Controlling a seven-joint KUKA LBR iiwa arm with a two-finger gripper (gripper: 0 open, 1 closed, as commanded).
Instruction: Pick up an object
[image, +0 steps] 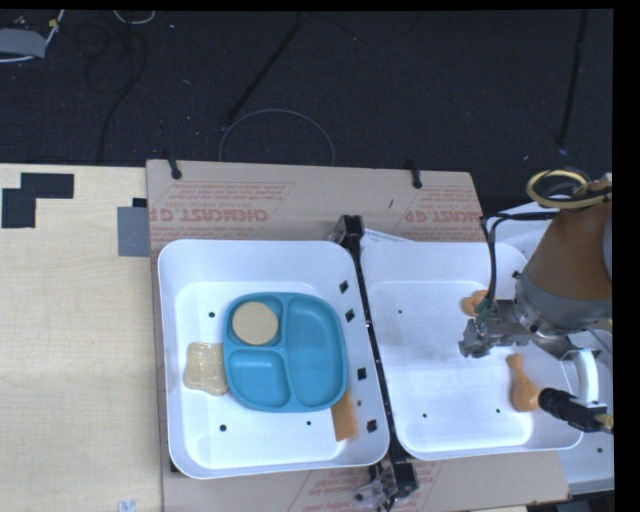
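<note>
Smooth white right bin (440, 420) holds a glossy orange drumstick-shaped piece (520, 384).

Bins (270, 262) glossy white plastic; blue tray (305, 370) smooth plastic; backing board (300, 200) matt printed cardboard.

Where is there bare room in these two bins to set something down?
The right bin has the widest bare floor, between the centre divider and the hand. Its right side is crowded by the arm and orange pieces. In the left bin, the blue tray leaves only narrow strips along the walls.
</note>
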